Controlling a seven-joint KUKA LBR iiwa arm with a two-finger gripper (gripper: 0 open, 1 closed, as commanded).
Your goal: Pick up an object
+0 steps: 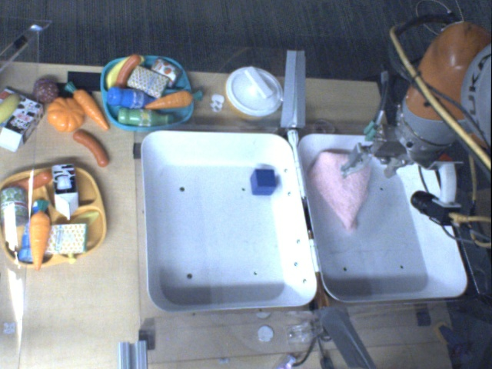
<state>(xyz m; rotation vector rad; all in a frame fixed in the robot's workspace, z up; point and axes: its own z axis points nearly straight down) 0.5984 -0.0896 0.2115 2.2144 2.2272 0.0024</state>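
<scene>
Camera view bench (115, 298): seen from above at a slant; its near edge is cut off at the bottom of the picture.
Left bin (223, 283): set touching the right bin along a shared middle rim; a blue block is held in it.
Right bin (384, 260): taken as the landmark; its far right corner is hidden behind the arm, and a pink cloth is held in it.
Arm (453, 60): seen above the right bin's far right corner, grey with an orange band; its upper part is cut off by the picture's edge, and cables are draped over it.
Pink cloth (338, 191): laid in the right bin's far left part, tapering toward the bin's middle; its far right corner is partly covered by the gripper.
Gripper (367, 160): seen over the right bin's far side, at the cloth's upper right corner. Whether the fingers are spread or closed cannot be told, the metal parts being small and blurred.
Blue block (264, 181): found in the left bin, just beside the rim shared with the right bin, toward the far side.
</scene>
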